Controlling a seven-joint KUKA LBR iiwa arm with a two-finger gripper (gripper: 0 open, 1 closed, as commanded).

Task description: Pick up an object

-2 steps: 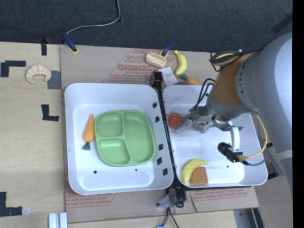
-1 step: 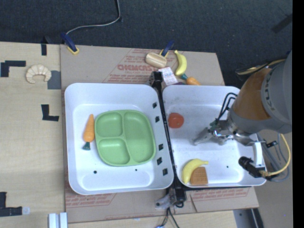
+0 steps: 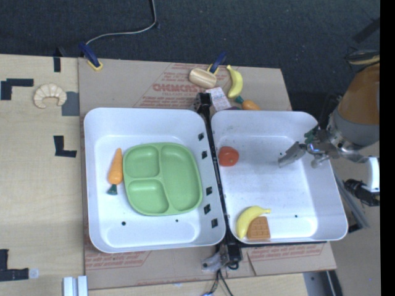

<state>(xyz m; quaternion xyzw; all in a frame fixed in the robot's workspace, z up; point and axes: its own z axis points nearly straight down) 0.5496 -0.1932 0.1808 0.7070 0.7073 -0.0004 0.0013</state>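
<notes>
The gripper (image 3: 289, 159) hovers over the right bin (image 3: 321, 227), holding nothing; whether it is released or clenched, I cannot tell. The tomato (image 3: 229, 156) lies nearest, directly to its left in the camera view; the banana (image 3: 248, 217) sits farther, toward the near wall.

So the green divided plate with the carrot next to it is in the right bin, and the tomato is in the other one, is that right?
Not quite. The camera view shows the green divided plate and the carrot beside it in the left bin. The tomato is in the right bin.
</notes>
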